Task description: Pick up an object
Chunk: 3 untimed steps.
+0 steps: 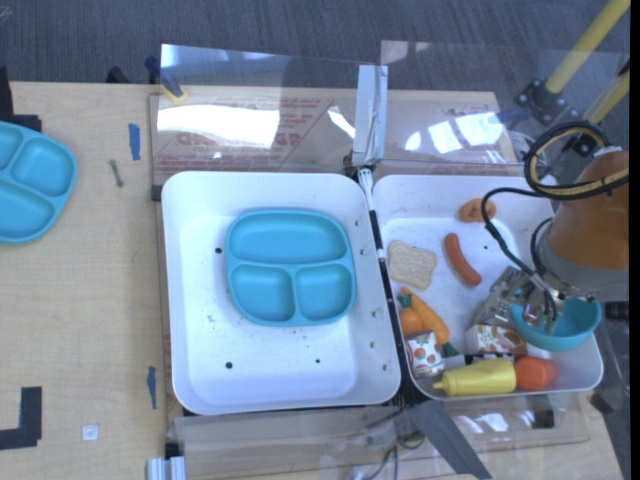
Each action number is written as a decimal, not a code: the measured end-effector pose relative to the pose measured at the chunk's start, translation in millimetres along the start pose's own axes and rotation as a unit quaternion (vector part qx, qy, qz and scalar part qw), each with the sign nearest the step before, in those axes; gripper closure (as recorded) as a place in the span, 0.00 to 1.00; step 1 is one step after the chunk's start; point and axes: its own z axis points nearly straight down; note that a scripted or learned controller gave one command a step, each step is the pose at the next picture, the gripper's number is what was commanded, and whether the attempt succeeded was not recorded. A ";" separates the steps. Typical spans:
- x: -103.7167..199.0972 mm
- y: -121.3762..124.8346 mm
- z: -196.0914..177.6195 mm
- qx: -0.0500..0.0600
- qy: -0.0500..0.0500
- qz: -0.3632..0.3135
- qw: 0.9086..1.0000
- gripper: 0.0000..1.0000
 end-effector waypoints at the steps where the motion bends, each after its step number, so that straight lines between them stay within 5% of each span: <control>1: -8.2 1.3 -4.1 -0.002 -0.015 0.001 1.000 0.00; 2: 12.5 65.9 -0.5 0.002 -0.006 -0.013 1.000 0.00; 3: -24.0 96.4 1.7 0.003 0.000 0.087 0.996 0.00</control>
